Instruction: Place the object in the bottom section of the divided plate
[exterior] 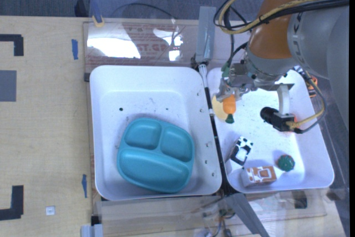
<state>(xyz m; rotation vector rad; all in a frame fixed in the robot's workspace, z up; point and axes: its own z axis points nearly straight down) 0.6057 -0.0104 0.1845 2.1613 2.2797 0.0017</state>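
Early stage: gripper (228,98) over right bin (319,172), carrot (228,105) just below jaws, can't tell if gripped; plate (157,155) off to their left, unfilled.

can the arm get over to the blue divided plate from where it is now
Probably yes. The gripper hangs over the right bin's left edge, by an orange and yellow object. The divided plate lies open in the left bin, nothing on it; between them is just the low rim where the bins meet.
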